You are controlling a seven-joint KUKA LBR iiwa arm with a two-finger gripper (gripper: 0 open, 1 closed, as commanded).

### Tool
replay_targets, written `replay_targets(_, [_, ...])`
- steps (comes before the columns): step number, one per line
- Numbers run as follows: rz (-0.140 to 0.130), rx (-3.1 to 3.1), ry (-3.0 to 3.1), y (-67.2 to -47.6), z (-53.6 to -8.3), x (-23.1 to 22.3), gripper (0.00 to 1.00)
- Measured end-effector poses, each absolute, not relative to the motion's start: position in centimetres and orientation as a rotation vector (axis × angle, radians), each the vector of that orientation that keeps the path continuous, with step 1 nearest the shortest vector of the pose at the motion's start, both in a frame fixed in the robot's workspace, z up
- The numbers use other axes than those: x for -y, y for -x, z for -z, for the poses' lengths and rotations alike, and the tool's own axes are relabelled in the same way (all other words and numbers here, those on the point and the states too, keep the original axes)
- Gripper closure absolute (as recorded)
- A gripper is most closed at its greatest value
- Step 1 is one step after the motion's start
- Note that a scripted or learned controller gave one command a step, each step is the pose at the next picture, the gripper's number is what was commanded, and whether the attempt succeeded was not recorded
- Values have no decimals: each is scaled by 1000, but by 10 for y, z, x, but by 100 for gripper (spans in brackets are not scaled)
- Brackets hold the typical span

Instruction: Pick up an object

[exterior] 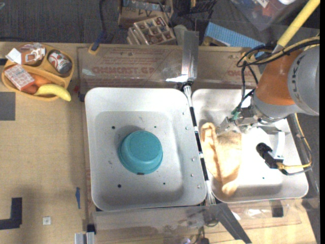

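Faint reddish lettering is seen along the cardboard panel (137, 67) behind the two bins, but it is too washed out to be read with certainty; printed packaging is seen on the small boxes in the yellow bowl (35, 78) at the far left, its text too small to be made out.

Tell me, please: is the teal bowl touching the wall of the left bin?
Apart. The camera view shows the teal bowl near the middle of the left bin, with bare white floor all around it.
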State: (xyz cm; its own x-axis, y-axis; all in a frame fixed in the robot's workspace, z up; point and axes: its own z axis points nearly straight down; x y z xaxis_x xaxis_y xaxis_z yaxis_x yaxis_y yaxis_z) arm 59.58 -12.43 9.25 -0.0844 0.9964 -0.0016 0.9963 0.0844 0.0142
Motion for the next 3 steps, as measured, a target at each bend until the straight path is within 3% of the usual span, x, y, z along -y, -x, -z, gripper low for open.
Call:
replay_targets(1, [-22, -2298, -2122, -597, -104, 126, 100])
replay_targets(2, [-21, -2297, -2122, -597, -104, 126, 0])
replay_targets(3, [-13, -2466, -1921, -583, -94, 100, 0])
